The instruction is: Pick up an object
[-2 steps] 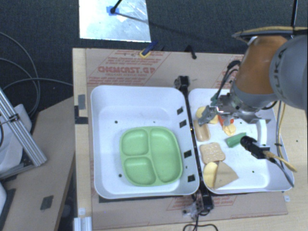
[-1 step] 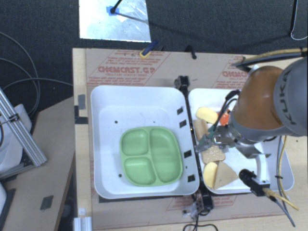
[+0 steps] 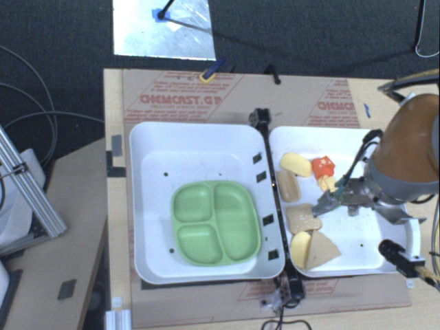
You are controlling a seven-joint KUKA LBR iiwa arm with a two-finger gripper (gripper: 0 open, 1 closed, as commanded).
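The right bin [image 3: 357, 260] holds several play-food pieces along its left side: a yellow lump [image 3: 296, 163], a red block [image 3: 323, 166], a small yellow piece [image 3: 327, 183], a tan stick [image 3: 288, 186], a brown bread slice [image 3: 302, 218], and a yellow and tan wedge pair [image 3: 311, 249]. My gripper [image 3: 326, 204] hangs low over the bin, just right of the bread slice and below the small yellow piece. I see nothing clearly held between its tips.
The left bin [image 3: 158, 157] carries a green divided plate [image 3: 215, 223]. A black divider with clips [image 3: 269, 191] runs between the bins. The arm's orange band and grey body [image 3: 409, 153] cover the right bin's right side. Cardboard lies under both bins.
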